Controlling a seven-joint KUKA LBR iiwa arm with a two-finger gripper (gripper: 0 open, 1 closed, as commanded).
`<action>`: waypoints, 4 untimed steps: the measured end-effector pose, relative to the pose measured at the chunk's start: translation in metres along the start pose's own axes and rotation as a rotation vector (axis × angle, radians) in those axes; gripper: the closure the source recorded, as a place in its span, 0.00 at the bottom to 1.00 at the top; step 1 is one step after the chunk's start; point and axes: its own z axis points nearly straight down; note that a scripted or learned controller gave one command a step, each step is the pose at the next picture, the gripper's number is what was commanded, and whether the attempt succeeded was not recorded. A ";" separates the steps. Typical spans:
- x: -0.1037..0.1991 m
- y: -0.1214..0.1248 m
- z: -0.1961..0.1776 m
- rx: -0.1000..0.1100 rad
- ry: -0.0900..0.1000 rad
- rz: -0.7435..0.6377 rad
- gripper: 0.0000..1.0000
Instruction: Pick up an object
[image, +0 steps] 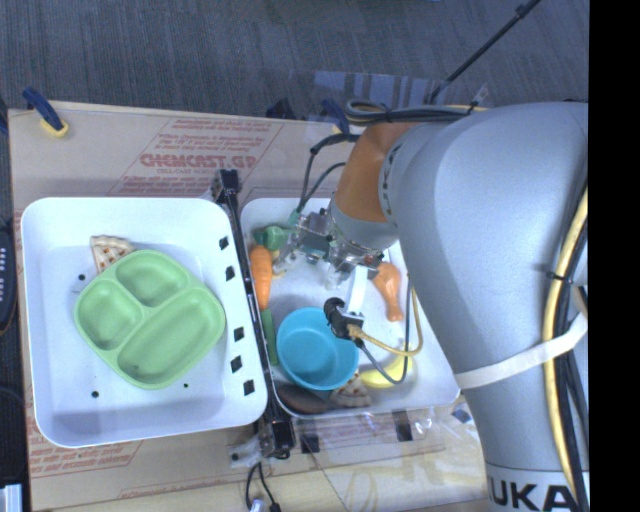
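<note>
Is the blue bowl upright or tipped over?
Upright: the blue bowl sits with its open mouth facing up, its round rim and inside both visible from above.

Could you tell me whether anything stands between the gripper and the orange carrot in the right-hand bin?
Nothing visible does. The gripper hovers over the right-hand white bin, and the orange carrot lies uncovered beside it along the bin's left wall. The round blue bowl sits lower in the view, off that line.
</note>
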 end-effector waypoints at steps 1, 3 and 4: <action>-0.061 -0.056 0.002 0.005 -0.002 0.077 0.00; -0.030 -0.021 0.002 0.007 -0.002 0.422 0.00; -0.078 -0.047 0.001 0.004 0.000 0.146 0.00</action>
